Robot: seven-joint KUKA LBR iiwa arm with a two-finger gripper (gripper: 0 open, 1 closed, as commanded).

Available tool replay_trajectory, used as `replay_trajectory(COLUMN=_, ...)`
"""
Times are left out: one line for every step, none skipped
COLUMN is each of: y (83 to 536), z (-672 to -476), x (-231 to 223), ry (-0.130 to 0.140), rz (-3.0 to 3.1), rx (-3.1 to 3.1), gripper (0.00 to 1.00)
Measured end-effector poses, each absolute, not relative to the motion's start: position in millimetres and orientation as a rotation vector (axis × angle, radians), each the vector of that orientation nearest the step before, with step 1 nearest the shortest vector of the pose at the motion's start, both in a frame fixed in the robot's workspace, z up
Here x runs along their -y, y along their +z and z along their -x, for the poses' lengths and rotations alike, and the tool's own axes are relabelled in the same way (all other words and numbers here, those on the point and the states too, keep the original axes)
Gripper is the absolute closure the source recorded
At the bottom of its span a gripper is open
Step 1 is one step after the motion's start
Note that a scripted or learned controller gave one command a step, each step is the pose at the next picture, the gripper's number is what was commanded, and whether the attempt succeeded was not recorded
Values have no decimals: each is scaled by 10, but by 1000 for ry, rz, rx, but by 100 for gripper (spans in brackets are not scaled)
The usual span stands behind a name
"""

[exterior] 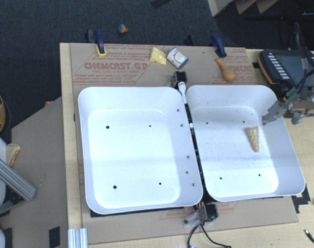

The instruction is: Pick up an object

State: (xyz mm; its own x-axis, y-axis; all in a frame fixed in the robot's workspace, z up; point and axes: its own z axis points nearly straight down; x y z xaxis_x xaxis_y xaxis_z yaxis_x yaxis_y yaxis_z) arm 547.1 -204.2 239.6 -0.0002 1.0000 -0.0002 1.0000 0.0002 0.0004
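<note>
Rightward, claw (pixel 275 113) at right bin's (pixel 219 191) right rim, finger state indiscernible. Tan cone-shaped object (pixel 253 138) just beside it, on bin floor near right edge; open floor toward centre. Left bin (pixel 95 190) adjoining.

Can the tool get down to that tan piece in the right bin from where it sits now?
Probably yes. The tan piece lies alone on the floor of the right bin, away from the walls, and the tool sits at that bin's right rim close by, with nothing between them.
</note>
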Motion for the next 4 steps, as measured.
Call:
replay_trajectory(y=2055, z=-5620, x=1925, ry=-2, rz=-2222, rx=-2226, gripper=0)
replay_trajectory(y=816, z=-5698, x=2193, ry=14, rz=-2226, rx=-2232, gripper=0)
replay_trajectory(y=959, z=-5695, x=2212, ry=5, rz=-2218, rx=-2227, gripper=100)
replay_trajectory(y=1579, z=-6056, x=1207, ry=13, rz=-2206, rx=-2230, gripper=100)
